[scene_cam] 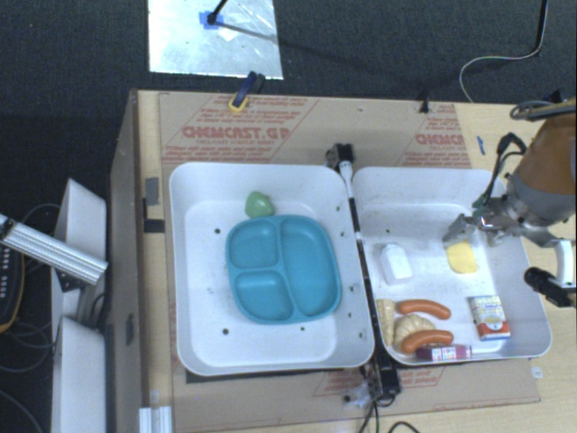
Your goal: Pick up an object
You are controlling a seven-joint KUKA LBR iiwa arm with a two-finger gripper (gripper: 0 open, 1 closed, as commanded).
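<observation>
My gripper [466, 229] hangs over the right bin [424, 197], near its right side, on the grey arm that comes in from the right. Just in front of it lies a yellow rounded item [462, 259]. A white block [394, 263] rests left of that. Toward the front of the bin are two orange sausages [425, 309], a pale bread piece [389, 318], a small red and white carton [489, 317] and a thin purple-ended bar [444, 353]. Nothing shows in the gripper's grasp.
The left bin [203, 332] holds a blue divided plate [282, 269] with a small green item [260, 205] at its far edge. A black divider [353, 224] runs between the bins. Cardboard lies under both, and a cable loops behind the arm.
</observation>
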